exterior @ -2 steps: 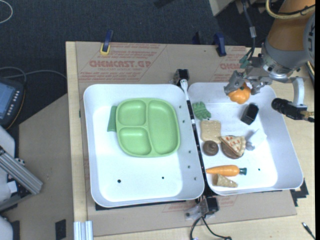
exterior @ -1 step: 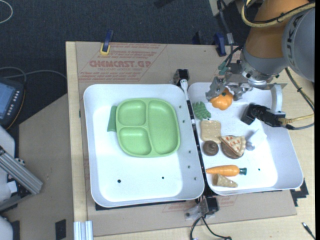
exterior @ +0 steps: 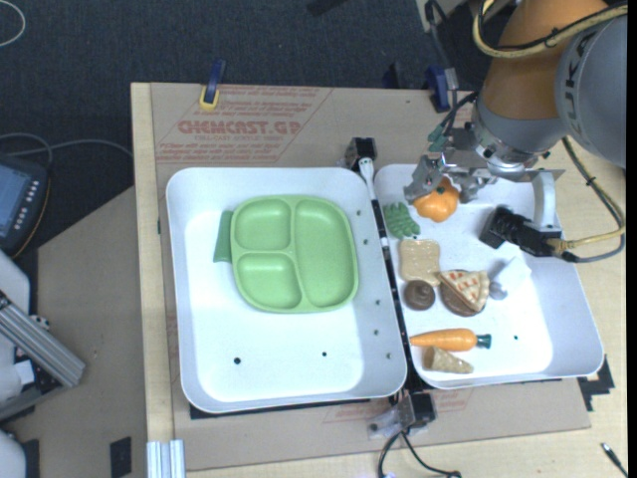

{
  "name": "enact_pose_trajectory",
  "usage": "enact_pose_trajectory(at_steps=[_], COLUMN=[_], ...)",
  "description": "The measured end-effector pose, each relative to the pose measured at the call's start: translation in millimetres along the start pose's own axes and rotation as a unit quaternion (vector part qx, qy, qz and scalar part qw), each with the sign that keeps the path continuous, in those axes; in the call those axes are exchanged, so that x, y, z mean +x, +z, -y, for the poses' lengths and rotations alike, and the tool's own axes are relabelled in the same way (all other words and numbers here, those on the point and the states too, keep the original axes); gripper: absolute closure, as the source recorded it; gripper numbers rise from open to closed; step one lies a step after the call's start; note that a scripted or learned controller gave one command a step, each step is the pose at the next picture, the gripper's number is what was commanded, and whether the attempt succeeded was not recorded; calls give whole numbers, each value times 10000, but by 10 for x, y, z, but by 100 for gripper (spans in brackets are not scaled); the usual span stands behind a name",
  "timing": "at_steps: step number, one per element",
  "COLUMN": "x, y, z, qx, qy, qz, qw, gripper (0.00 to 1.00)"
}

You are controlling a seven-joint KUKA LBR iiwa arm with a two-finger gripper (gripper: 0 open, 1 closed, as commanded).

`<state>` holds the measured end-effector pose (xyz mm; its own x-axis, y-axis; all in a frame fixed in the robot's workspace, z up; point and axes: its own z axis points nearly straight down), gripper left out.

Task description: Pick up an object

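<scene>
Over the right bin's [exterior: 572, 352] far corner you see the gripper [exterior: 439, 179] with its fingers closed around an orange [exterior: 436, 205], lifted just above the floor. Below lie a green piece [exterior: 402, 219], cracker [exterior: 419, 258], carrot [exterior: 445, 341] and pizza slice [exterior: 466, 288]. Your left bin [exterior: 199, 366] holds a green tray [exterior: 295, 253].
</scene>
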<state>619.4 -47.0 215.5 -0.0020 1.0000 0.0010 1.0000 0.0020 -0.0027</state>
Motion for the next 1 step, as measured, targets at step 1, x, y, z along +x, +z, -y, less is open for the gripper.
enact_pose_trajectory(at_steps=[1], x=[-42], y=[-193], z=[46], qx=[-29], qy=[11], qz=[6], qw=[10000], gripper=[100])
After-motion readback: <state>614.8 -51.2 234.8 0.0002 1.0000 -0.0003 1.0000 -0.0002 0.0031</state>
